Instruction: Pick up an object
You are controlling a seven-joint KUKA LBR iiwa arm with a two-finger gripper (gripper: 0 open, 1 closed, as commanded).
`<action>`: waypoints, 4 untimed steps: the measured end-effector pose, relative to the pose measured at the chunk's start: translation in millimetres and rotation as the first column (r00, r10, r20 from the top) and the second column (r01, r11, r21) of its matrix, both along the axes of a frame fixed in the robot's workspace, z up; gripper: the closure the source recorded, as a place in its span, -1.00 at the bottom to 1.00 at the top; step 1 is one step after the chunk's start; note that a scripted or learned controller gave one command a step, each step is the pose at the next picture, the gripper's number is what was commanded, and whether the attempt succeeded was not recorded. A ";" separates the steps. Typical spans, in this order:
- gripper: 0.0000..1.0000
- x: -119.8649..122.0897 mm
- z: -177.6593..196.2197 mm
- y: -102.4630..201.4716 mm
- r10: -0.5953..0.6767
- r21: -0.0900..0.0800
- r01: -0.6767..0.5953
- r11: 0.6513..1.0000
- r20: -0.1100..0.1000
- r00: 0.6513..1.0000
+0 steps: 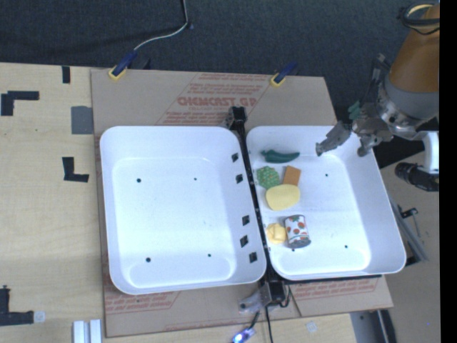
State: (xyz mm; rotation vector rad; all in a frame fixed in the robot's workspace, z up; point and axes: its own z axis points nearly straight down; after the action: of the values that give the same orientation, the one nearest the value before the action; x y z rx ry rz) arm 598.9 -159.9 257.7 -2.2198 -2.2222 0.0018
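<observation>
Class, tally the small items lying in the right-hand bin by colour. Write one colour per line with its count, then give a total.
Green: 2, the dark green pepper and the light green bumpy piece
Orange: 1, the orange block
Yellow: 2, the large yellow lump and the small yellow piece
Red and white: 1, the can
Total: 6

The arm (418, 56) is cut off by the right edge.

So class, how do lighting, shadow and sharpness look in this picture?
Camera view: even overhead light; soft shadows along the inner walls of the left bin; the gripper looks slightly blurred; the can and green pepper are soft, small detail unreadable; no strong glare.
</observation>
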 end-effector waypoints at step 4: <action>1.00 -5.7 280.4 193.7 0.014 0.005 -0.014 1.000 0.005 1.000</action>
State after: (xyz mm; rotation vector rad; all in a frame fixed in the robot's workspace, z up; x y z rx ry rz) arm 593.2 33.9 538.2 -2.2045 -2.2373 -0.0082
